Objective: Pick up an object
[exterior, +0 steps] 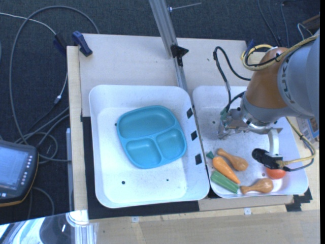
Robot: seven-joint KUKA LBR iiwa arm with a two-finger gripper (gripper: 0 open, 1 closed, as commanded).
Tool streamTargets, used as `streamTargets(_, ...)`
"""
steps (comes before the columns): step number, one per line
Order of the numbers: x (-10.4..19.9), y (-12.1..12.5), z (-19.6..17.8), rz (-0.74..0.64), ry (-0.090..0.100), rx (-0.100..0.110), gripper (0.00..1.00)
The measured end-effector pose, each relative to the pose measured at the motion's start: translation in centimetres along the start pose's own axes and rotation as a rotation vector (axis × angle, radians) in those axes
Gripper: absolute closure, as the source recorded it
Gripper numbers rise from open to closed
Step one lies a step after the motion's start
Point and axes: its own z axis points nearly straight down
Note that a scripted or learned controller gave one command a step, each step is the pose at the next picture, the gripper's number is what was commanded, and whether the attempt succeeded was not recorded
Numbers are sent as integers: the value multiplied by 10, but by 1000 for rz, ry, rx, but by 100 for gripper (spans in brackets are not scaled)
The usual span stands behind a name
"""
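Note:
My gripper (226, 128) hangs over the upper left part of the right bin (205, 103), above bare bin floor. Nothing shows in its grasp. Below it, in the bin's lower half, lie a tan drumstick (234, 159), an orange carrot (225, 169) and a green piece (224, 182). A second tan drumstick (258, 186) and a red tomato (275, 174) lie toward the lower right corner. The nearest of these, the upper drumstick, lies a short way below and to the right of the gripper.
A blue divided plate (151, 136) lies in the left bin (101, 105). A grey metal post (165, 22) slants down to the gap between the bins. The grey arm with its orange band (266, 85) covers the right bin's upper right.

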Motion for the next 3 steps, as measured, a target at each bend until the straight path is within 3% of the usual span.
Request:
streamTargets(1,-3,-5,-61,-1,-3,-6,100)
streamTargets(3,-1,5,-150,-2,-3,-6,100)
